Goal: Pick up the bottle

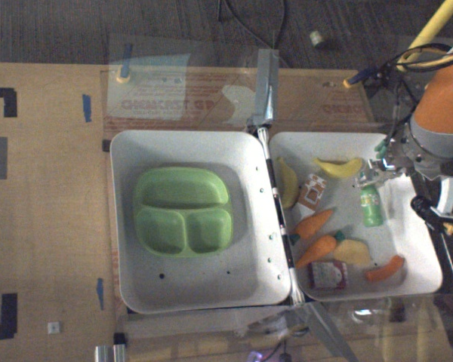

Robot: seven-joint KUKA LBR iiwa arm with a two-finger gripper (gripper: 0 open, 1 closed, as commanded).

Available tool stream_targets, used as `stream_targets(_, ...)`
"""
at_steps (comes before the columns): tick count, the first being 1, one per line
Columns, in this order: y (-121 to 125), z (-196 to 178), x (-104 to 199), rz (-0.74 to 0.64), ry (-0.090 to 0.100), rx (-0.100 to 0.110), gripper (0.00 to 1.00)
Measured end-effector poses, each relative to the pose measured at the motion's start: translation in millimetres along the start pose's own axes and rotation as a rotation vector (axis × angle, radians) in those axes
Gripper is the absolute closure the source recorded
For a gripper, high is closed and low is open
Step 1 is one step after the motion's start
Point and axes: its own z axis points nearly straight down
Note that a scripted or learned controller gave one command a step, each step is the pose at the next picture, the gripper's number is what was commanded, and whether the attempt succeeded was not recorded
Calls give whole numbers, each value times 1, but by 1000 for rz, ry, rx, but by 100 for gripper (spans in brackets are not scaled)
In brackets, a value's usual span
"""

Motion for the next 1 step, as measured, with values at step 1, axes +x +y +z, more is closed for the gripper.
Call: stream_targets(1, -3, -87, 20, 124, -1, 1, 100)
